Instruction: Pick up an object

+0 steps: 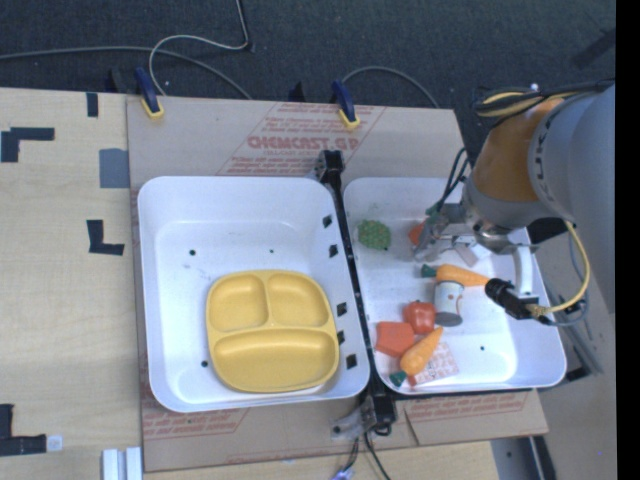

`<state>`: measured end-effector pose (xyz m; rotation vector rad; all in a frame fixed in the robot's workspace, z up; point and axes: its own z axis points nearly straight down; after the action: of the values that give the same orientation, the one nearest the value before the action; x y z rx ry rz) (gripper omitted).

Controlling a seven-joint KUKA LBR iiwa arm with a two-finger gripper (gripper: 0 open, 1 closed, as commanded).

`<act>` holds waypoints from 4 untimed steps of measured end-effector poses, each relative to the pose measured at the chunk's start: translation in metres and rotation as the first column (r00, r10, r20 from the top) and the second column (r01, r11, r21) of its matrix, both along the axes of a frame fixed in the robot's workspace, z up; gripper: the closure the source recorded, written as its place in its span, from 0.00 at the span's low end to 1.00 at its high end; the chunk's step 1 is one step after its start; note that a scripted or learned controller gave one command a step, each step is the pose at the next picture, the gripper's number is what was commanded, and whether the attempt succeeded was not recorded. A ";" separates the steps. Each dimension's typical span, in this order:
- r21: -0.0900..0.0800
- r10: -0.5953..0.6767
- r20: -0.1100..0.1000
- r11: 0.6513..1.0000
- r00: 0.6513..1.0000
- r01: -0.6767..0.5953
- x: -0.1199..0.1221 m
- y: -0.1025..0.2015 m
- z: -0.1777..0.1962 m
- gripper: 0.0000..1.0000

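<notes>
A cardboard-covered bench (300, 143) carries two shallow white bins side by side, their inner rims touching along a black-clipped seam. The left bin (170, 218) holds a yellow divided plate (272, 330) lying flat toward its near edge, with open white floor behind it and along the left wall. The right bin (530, 368) is crowded in its middle and near-left corner, while its near-right floor is bare. The grey arm (555, 163) with an orange band comes in from the right over this bin's far half. Its gripper (432, 243) hangs low near the bin's centre; whether its fingers are apart or together cannot be told. A small red piece (415, 234) lies just left of the gripper and a green broccoli (374, 234) further left, near the seam. Below lie an orange carrot (461, 276), a small can (448, 301), a red pepper (421, 317), an orange block (394, 338) and a second carrot (421, 352), clustered closely.
</notes>
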<state>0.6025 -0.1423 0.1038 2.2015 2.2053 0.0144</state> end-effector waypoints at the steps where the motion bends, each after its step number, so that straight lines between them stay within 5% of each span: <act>1: 0.000 0.000 -0.001 1.000 1.000 0.000 0.000 0.000 0.000 0.00; 2: 0.008 0.002 -0.037 1.000 0.999 -0.002 0.064 0.031 -0.018 0.00; 3: 0.008 0.000 -0.033 1.000 0.999 0.000 0.065 0.032 -0.008 1.00; 4: 0.012 0.002 -0.023 1.000 1.000 -0.001 0.033 0.093 0.081 1.00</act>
<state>0.6359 -0.0495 0.1853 2.2172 2.2246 0.0025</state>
